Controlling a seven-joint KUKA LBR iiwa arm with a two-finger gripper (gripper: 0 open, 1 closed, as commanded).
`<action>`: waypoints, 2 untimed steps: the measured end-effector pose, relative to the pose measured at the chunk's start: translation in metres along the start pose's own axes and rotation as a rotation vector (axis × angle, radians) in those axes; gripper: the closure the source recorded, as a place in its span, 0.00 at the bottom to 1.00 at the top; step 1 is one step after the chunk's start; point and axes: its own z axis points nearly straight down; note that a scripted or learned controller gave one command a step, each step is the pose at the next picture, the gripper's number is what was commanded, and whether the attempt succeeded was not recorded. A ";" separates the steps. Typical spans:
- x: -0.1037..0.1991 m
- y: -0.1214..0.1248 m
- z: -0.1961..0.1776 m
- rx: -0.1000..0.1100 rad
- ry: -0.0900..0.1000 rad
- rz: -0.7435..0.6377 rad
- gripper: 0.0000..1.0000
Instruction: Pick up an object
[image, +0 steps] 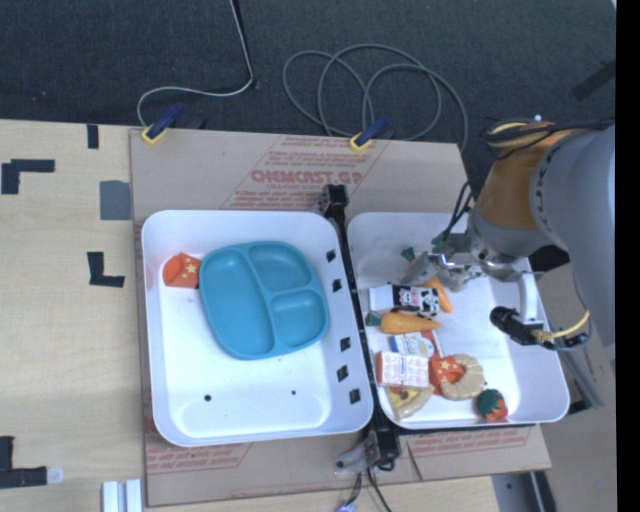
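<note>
A pale wood table (60, 330) carries a brown cardboard sheet (290, 170) printed in red with "CHEMCAST GP"; beyond it lies dark carpet (100, 50) with looped cables (360, 90). On the cardboard sit two white bins side by side. The left bin (180, 400) holds a blue divided plate (265, 300) with a small orange item (181, 270) touching its left edge. The right bin (545, 395) holds a heap of toy food: a black-and-white carton (415, 297), an orange carrot (405, 322) just below it, a red-and-white packet (403, 368), and a round red piece (448, 372). The grey arm (565, 200) with its orange band bends down over the right bin, its gripper (432, 268) low just above the carton; whether the fingers are parted or closed cannot be told.
</note>
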 end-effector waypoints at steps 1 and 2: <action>0.032 0.042 0.001 -0.001 0.003 -0.003 0.00; 0.032 0.042 -0.009 -0.001 0.001 -0.004 1.00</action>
